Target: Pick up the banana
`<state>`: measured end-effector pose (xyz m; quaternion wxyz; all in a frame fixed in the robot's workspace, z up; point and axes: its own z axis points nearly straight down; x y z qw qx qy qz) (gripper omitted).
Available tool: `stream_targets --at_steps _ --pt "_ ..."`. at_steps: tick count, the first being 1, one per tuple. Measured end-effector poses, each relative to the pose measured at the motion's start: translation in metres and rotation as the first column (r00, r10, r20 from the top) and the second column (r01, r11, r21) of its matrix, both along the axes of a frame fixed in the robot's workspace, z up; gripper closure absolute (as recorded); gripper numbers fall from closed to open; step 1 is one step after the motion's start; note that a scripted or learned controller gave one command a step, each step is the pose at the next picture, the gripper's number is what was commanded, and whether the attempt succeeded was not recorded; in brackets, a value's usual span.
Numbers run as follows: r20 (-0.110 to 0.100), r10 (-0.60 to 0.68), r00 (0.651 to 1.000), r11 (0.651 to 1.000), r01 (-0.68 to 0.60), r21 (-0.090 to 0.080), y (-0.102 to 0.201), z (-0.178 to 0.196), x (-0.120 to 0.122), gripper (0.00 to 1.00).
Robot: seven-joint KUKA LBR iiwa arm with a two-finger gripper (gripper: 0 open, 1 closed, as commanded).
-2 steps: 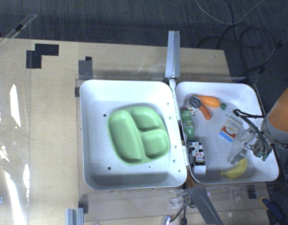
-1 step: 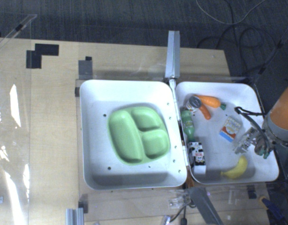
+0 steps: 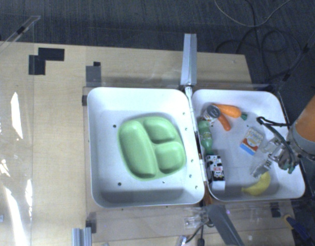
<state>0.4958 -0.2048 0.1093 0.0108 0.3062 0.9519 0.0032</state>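
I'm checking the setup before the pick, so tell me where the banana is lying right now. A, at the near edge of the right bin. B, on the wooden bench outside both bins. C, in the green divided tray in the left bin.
A: the banana lies by the near wall of the right bin, just below the gripper.

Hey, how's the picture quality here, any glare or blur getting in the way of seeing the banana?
Camera view: soft overall; white glare streaks on the clear sheet at left; the gripper looks smeared and hard to read; the banana is evenly lit, lying just below it in the right bin; shadows faint.
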Motion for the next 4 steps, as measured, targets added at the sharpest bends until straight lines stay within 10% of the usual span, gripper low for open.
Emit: stream_targets --at_steps 1,2,3,4 --pt "-0.012 -0.22 0.975 0.975 0.22 0.0 0.002 -0.021 -0.005 0.0" --pt "-0.006 -0.22 0.976 0.976 0.22 0.002 0.003 -0.01 -0.003 1.0" --pt "-0.006 -0.22 0.975 0.975 0.22 0.002 0.003 -0.01 -0.003 0.0" --pt "-0.021 -0.853 0.521 0.521 0.853 0.011 0.003 -0.021 -0.004 0.0"
